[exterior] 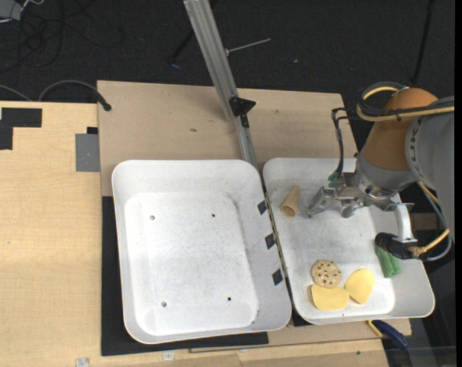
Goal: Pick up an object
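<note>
My gripper (pixel 330 206) hangs over the far half of the right bin (pixel 414 306), open, with nothing between its fingers. A tan cone (pixel 291 199) lies just left of it, near the bin's left wall and apart from the fingers. Toward the near end of the same bin lie a round brown waffle-like disc (pixel 325 272), a yellow slab (pixel 329 298) and a yellow rounded piece (pixel 360 285), the three touching. A green object (pixel 388 261) rests against the right wall.
The left bin (pixel 131 182) sits beside the right one, with black clips (pixel 270 239) along the shared edge. A slanted metal rail (pixel 216 60) rises behind the bins. The grey arm with its orange band (pixel 395 132) and cables fills the right side.
</note>
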You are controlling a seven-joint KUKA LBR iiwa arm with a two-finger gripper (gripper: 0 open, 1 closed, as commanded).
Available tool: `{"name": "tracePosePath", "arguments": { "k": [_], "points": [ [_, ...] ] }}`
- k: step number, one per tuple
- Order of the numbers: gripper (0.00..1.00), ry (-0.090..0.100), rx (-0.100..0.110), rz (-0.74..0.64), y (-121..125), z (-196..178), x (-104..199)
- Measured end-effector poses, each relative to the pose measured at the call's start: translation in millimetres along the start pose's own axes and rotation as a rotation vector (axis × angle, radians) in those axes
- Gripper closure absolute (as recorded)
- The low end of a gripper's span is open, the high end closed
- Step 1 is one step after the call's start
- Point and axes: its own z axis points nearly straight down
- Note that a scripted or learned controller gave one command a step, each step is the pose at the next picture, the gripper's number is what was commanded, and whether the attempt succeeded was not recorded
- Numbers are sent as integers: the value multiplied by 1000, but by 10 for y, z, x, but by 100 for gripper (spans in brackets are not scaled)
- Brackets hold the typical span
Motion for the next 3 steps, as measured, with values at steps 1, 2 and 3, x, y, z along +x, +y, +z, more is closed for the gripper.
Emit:
{"name": "tracePosePath", "arguments": {
  "k": [1,2,3],
  "points": [
    [100,0,-1,2,3,-114,-6],
    [100,-1,-7,4,33,-551,-59],
    [100,-2,-8,-1,66,-984,-92]
  ]
}}
